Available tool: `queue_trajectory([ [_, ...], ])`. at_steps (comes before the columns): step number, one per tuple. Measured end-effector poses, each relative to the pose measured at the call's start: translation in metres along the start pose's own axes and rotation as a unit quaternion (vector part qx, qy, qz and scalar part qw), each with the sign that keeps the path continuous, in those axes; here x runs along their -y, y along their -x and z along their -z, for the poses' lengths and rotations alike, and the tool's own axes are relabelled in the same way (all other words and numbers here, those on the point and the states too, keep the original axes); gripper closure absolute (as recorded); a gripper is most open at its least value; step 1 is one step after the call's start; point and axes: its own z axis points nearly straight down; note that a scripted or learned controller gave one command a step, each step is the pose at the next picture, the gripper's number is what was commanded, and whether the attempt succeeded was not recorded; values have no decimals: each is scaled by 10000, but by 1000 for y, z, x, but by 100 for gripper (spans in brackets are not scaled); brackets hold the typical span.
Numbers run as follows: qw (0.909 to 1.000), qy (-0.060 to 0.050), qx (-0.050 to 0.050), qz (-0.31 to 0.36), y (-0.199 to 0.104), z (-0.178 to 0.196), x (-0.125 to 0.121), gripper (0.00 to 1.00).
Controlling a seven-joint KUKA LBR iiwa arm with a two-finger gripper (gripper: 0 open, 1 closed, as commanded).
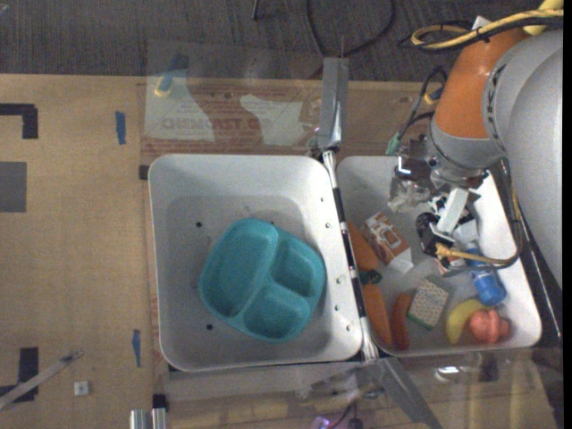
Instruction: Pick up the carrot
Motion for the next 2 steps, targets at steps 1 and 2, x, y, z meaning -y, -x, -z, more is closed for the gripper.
queue_trajectory([
  [1,10000,0,13,26,-2,9,0,100],
  [2,10000,6,22,57,-5,19,0,100],
])
